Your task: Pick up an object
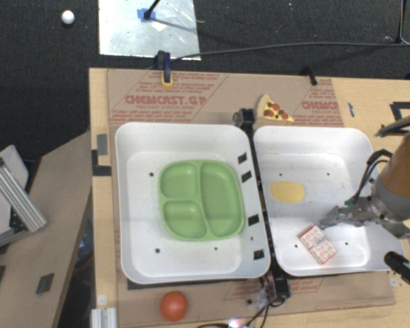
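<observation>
Objects, left to right: green tray [201,200] in left bin [133,183]; yellow disc [288,192] and pink card [318,244] in right bin [307,139]. Jaws [328,220] hover apart, gripping nothing, just above card. Flat card risks slipping out.

Green plate [201,200] w/ 3 parts in white bin [140,149]. Yellow oval [288,192] & pink-and-white checked card [318,243] in other white bin [342,145]. Orange ball [173,305], pizza slice [275,109] yellow w/ red dots. Brown board [212,94], red letters.
</observation>
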Available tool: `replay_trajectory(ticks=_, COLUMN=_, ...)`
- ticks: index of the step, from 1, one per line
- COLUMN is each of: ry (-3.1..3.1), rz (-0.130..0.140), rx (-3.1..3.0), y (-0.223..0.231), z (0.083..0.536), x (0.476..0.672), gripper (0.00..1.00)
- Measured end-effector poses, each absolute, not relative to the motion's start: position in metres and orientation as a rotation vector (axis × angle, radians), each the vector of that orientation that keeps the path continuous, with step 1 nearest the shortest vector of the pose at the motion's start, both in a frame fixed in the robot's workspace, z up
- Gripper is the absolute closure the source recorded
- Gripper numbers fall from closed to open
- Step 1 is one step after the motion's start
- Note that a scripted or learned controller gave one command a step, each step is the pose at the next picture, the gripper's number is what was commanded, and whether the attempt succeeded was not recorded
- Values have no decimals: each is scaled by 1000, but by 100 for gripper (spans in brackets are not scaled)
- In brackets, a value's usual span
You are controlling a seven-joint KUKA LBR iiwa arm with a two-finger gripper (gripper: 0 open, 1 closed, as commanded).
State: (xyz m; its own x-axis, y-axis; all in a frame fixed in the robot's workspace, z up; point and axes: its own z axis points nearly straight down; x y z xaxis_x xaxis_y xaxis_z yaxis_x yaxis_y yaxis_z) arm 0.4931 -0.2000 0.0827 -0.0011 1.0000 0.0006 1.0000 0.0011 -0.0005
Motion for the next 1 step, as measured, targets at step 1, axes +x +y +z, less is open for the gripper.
replay_trajectory(ticks=1, ry=-2227, rz=-4, rx=-2223, y=-200, z=96, x=495, gripper=100)
